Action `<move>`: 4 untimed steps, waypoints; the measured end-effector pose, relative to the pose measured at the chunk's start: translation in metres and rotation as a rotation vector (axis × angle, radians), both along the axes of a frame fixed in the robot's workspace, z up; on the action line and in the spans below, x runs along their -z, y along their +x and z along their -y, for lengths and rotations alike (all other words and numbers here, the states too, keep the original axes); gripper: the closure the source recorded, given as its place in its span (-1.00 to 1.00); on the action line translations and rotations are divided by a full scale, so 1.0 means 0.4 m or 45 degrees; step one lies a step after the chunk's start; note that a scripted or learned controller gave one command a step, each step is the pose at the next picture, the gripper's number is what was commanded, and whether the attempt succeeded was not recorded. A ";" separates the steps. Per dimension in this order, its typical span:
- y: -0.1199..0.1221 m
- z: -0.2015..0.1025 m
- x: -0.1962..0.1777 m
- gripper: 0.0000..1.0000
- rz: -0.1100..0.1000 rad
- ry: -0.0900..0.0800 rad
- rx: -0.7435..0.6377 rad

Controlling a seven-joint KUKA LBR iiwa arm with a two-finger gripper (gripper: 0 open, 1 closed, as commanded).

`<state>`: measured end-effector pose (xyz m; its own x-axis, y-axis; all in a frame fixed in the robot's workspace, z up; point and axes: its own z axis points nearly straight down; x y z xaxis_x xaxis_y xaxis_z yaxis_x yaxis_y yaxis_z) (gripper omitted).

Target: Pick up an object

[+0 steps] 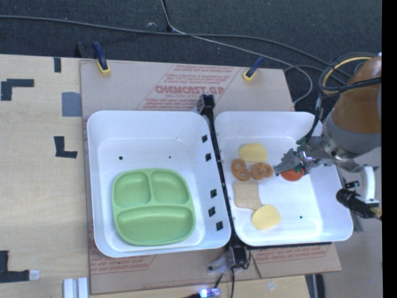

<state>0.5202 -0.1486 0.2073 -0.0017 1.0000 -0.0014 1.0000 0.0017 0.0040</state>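
A pale wooden bench [37, 185] fills the left, marked with dark tape pieces [62, 148] in L and bar shapes, and beyond its far edge lies dark grey carpet [248, 11] crossed by black cables [167, 17]. On the bench sits a brown cardboard sheet [180, 85], held at its far edge by two clamps with blue and yellow handles [100, 59]. Red print on the cardboard is upside down from this angle and mostly too small to read (the largest line looks like "CHEMCAST GP", though I would not swear to it).

On the cardboard, the left white bin [99, 135] holds a light green divided plate [152, 207] with three compartments. A black strip [214, 166] runs between the two bins.

The right white bin [322, 222] holds a cluster of toy food near its left half: a yellow piece [253, 152] at the far side, two brown pretzel-like pieces [240, 169] side by side just below it, a pale tan slab [247, 195] beneath those, and a yellow chunk [265, 216] nearest the front.

Further right, the gripper [291, 166] reaches low into the same bin, and its dark fingers sit around a red-orange object [293, 174], just beside the right pretzel; whether they truly pinch it cannot be told. Behind it rises the grey arm [353, 129] with its orange band [366, 73].
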 end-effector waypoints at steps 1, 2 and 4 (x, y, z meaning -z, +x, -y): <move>0.014 -0.124 -0.029 1.00 -0.004 0.003 -0.006; 0.043 -0.249 -0.052 1.00 -0.006 0.003 -0.007; 0.064 -0.536 -0.052 1.00 -0.006 0.004 -0.008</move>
